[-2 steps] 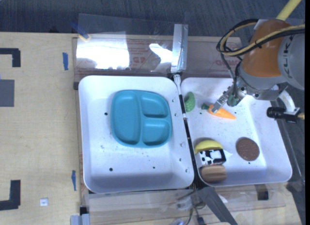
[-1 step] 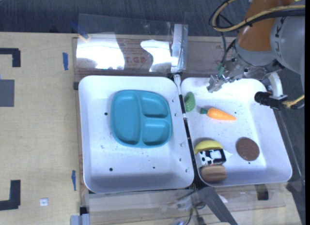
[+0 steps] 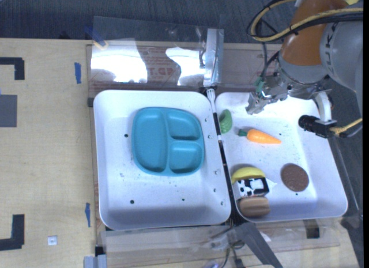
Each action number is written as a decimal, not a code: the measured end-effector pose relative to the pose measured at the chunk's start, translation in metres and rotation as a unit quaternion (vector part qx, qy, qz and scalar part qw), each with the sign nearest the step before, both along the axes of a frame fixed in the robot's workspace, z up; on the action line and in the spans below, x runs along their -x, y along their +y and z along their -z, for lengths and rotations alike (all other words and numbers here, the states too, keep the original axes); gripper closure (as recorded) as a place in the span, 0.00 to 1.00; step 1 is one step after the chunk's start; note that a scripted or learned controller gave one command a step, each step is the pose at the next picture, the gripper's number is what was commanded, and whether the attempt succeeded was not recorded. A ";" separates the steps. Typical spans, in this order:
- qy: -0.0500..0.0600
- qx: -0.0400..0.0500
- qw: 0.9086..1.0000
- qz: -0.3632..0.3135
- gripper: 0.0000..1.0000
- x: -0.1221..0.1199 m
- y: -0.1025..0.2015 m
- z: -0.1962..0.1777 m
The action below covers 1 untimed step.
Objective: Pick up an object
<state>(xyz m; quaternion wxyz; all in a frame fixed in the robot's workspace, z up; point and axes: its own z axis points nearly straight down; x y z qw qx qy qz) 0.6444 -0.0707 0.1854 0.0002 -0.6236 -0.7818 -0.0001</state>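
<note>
I see the pincer hovering over the right bin's far edge, holding nothing; whether it is wide or narrow I cannot tell. The toy carrot lies just below it at six o'clock, a green piece at the carrot's ten o'clock. The left bin carries a blue divided plate.

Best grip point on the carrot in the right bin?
Probably the thick orange middle of the carrot, coming straight down with the fingers closing across its narrow width. It lies flat, long axis roughly left-right, green top leftward, with bare bin floor on both long sides.
</note>
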 end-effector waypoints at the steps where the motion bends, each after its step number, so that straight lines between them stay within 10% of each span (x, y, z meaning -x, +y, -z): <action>1: 0.000 0.000 1.000 0.000 0.00 0.000 0.000 0.000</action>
